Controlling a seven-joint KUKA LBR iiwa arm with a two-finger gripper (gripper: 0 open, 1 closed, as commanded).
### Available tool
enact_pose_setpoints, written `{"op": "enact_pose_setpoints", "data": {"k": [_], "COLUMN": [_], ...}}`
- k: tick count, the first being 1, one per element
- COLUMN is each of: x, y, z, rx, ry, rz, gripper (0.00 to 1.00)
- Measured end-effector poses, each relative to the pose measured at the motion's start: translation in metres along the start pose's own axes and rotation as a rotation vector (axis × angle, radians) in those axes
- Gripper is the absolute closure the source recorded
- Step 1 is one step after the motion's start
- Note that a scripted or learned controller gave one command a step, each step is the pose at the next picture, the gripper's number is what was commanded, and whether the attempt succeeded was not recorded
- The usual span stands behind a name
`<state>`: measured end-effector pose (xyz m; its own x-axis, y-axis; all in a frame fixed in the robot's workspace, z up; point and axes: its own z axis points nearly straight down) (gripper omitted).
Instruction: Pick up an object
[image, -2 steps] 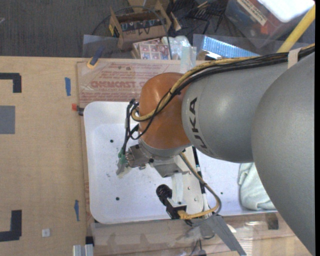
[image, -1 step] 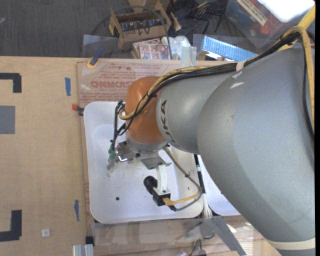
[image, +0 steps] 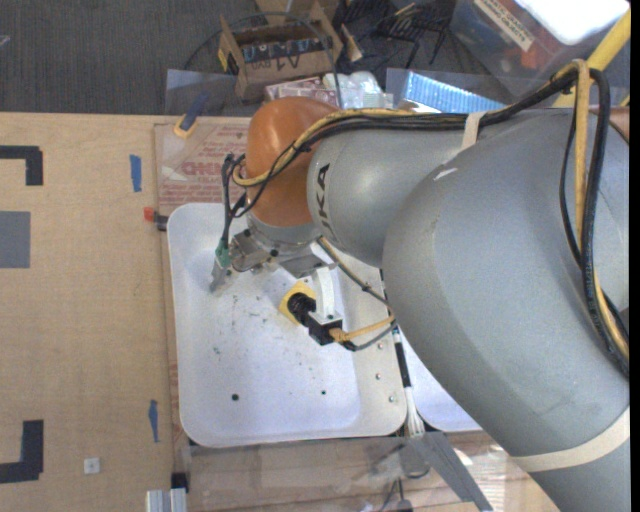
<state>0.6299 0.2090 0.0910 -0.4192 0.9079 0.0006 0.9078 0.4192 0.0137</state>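
You had the gripper (image: 221, 268) low in the left bin (image: 200, 400), near its upper left corner, most likely because a grasp was being tried there. Whether the jaws stood apart or together, you could not tell; the wrist hid them from above. Nothing showed between them, so no hold can be claimed. As for an object to pick, you could count 0 for certain: beyond the jaws, toward the bin's near edge, lay only small dark specks, too small to name. A yellow and black fitting (image: 305, 310) hung on the arm just behind the jaws. You had 2 bins, the right one (image: 440, 415) mostly under the arm (image: 480, 220).
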Motion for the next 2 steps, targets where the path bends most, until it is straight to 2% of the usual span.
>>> {"op": "enact_pose_setpoints", "data": {"k": [1, 2], "x": [-0.001, 0.016], "y": [0.002, -0.057], "z": [-0.012, -0.04], "rx": [-0.006, 0.014], "ry": [0.001, 0.0], "rz": [0.004, -0.041], "gripper": [1.0, 1.0]}}
